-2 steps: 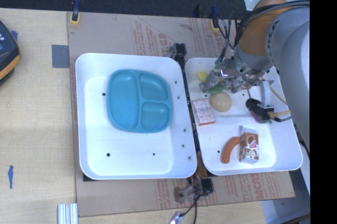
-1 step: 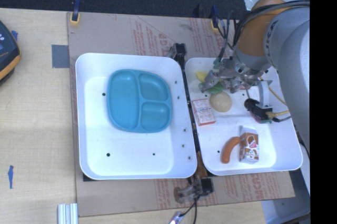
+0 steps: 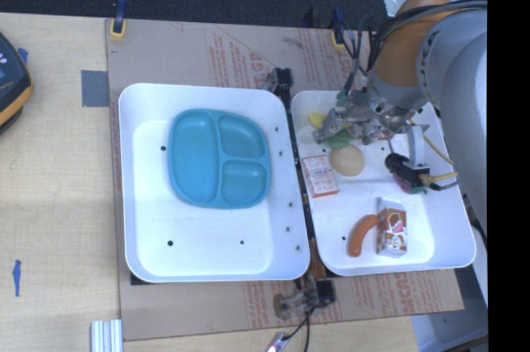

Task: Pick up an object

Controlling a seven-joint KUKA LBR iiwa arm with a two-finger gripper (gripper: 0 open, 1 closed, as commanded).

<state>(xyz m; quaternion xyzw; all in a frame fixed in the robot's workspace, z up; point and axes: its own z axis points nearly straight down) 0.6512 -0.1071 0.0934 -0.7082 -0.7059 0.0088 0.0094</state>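
Two shallow white bins sit side by side on the bench. The left bin (image 3: 141, 251) holds one thing, a light blue plate (image 3: 219, 157) divided into three compartments. The right bin (image 3: 451, 247) holds several small things: one orange sausage (image 3: 361, 234), its long axis running from lower left to upper right; one small brown-and-white carton (image 3: 392, 231) just beside the sausage, standing roughly up and down the frame; one flat red-and-white packet (image 3: 320, 176) near the bin's left wall, whose print is too small to read; one pale round ball (image 3: 348, 160); and a yellow piece (image 3: 317, 120) partly hidden. The gripper (image 3: 352, 125) hovers over the far part of this bin, just above the ball; whether it is released or clenched cannot be told.
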